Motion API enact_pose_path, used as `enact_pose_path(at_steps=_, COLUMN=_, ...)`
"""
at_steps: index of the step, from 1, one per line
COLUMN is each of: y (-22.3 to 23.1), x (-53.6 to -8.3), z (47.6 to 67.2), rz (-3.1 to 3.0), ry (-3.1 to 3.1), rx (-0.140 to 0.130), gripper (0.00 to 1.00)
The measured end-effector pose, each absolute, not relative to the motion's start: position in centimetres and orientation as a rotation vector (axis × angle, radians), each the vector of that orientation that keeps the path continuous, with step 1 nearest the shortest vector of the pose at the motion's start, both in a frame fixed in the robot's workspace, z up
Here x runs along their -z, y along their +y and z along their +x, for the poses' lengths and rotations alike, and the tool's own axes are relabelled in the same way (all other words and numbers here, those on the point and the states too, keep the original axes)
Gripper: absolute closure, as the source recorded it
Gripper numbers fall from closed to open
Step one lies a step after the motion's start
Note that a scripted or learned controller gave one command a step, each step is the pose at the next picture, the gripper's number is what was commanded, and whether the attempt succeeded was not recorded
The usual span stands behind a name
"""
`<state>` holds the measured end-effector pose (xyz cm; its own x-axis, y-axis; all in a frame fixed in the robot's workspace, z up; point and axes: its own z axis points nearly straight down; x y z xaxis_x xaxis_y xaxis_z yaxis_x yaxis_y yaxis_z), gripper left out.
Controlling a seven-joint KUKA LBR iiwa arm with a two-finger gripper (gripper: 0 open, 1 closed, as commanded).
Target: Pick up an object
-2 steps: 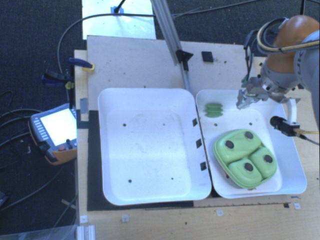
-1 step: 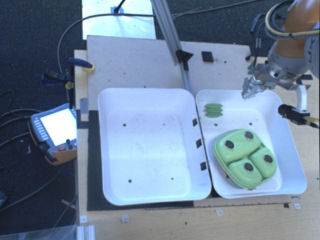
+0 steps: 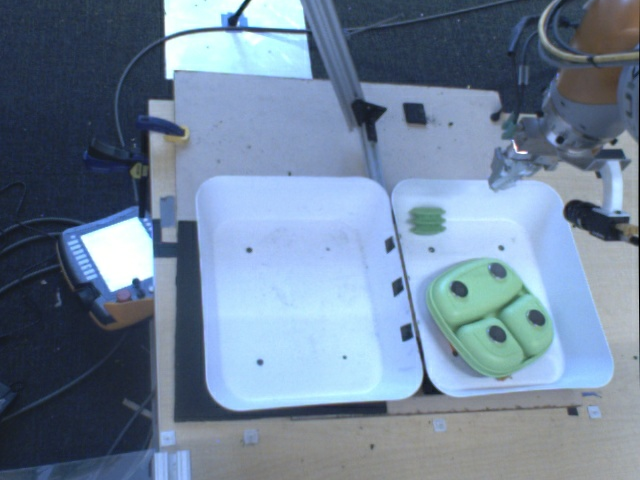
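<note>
Right bin: your claw, grip state indiscernible, hovers at the far rim. Green lobed tray looks light, rigid, slick; seize an edge.

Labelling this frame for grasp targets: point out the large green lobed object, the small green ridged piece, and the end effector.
Large green lobed object [image 3: 490, 316], camera view, its top centre.
Small green ridged piece [image 3: 428, 220], camera view, its middle.
End effector [image 3: 503, 176], camera view, its tip.
</note>
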<state>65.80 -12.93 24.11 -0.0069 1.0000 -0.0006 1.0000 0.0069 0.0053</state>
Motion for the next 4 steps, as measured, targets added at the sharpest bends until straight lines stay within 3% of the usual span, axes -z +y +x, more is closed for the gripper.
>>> enact_pose_path(at_steps=4, y=7.6, x=-21.6, z=65.8, rz=2.211, ry=2.232, rx=-0.003, gripper=1.00)
